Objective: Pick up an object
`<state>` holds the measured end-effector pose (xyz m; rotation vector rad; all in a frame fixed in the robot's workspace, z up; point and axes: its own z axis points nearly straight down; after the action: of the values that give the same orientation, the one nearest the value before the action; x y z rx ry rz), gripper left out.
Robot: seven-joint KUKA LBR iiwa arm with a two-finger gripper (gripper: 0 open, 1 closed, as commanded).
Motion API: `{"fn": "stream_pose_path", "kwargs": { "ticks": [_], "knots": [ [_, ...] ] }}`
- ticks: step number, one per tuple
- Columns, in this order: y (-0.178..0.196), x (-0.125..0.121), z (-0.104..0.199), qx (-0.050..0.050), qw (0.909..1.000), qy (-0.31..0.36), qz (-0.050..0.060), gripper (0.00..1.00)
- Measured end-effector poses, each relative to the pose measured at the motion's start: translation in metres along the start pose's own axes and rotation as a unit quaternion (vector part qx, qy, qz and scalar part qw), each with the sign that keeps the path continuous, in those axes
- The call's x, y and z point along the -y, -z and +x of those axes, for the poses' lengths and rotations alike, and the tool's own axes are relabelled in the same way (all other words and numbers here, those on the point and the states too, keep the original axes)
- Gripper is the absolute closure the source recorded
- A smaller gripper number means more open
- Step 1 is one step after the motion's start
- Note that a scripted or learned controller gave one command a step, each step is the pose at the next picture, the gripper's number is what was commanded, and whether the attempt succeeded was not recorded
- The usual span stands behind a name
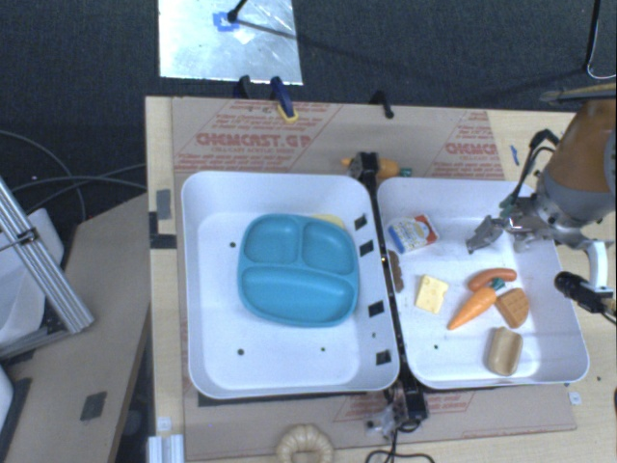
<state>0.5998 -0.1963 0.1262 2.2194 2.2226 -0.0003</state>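
Bench (318, 123) carries two white bins. Right bin (559, 355) holds my tool (494, 230) at its 12 o'clock, fingers spread, gripping nothing. Carrot (472, 309) lies mid-bin, long axis pointing toward 8 o'clock, touching a sausage (492, 279).

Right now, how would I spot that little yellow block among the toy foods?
Look at the right-hand white bin, the one holding the toy foods. Near its left side, below the small white packet, lies the cheese wedge. It is the only pale yellow, flat, squarish piece; the carrot beside it is orange and long.
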Motion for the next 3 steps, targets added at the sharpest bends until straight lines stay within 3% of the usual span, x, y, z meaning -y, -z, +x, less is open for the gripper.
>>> {"fn": "stream_pose_path", "kwargs": {
  "ticks": [1, 2, 3],
  "knots": [
    [-0.044, 0.000, 0.001, 0.000, 1.0000, 0.000, 0.001, 0.00],
    [-0.030, -0.002, 0.000, 0.000, 1.0000, 0.000, -0.002, 1.00],
    [0.034, -0.006, 0.002, 0.001, 1.0000, 0.001, -0.003, 1.00]
  ]
}}
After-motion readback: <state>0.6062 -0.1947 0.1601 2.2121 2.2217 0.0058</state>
